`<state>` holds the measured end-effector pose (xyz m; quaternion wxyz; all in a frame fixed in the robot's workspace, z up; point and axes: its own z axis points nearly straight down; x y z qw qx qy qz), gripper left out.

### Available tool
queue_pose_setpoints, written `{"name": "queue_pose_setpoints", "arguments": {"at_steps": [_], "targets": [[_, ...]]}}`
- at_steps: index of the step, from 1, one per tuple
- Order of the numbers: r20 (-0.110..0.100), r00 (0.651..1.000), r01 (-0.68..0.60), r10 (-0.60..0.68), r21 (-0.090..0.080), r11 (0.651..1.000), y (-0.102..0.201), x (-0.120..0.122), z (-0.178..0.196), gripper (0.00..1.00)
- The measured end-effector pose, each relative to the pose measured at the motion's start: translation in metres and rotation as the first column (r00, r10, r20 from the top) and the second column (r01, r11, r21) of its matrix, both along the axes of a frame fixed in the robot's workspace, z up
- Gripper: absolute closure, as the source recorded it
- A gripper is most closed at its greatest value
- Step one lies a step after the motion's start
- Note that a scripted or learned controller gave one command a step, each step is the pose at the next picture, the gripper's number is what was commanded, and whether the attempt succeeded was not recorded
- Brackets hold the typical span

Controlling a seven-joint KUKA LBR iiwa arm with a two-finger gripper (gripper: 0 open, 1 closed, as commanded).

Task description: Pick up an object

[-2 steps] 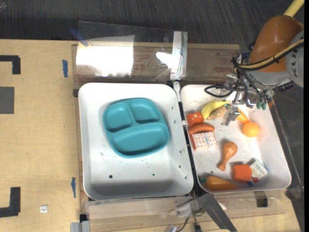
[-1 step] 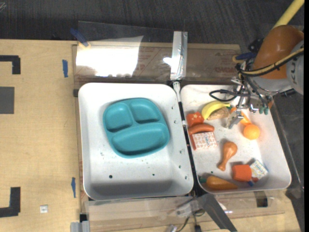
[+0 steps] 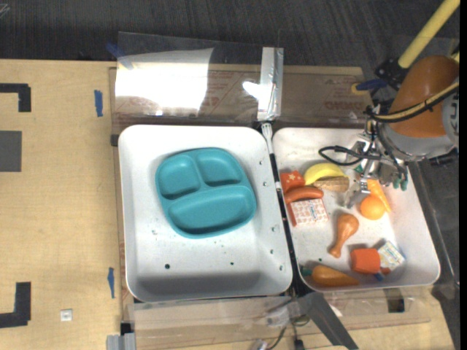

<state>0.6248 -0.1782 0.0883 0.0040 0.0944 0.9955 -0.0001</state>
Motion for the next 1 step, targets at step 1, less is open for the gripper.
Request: {"name": "queue_pose_setpoints", "arguments": {"at_steps": [1], "targets": [[0.001, 0.983, 0.185, -0.185, 0.001, 0.983, -0.0040, -0.0448, 0.0006, 0.00]]}}
